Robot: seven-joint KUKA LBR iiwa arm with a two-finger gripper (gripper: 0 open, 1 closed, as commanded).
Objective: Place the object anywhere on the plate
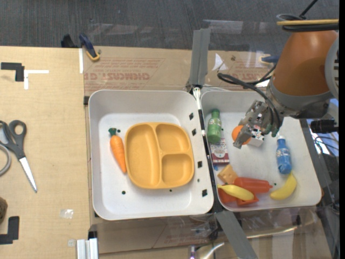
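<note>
While the gripper (249,135) hangs over the middle of the right bin (307,196), its fingers are clamped on a small orange object (239,132) — lifted, it seems, above the bin floor. The yellow three-compartment plate (159,155) sits in the middle of the left bin (102,198), with a toy carrot (117,151) just beside its left rim. In the right bin lie a green bottle (214,125) near the left wall, a blue bottle (283,156) toward the right — and a banana (285,188) at the near right corner.
</note>
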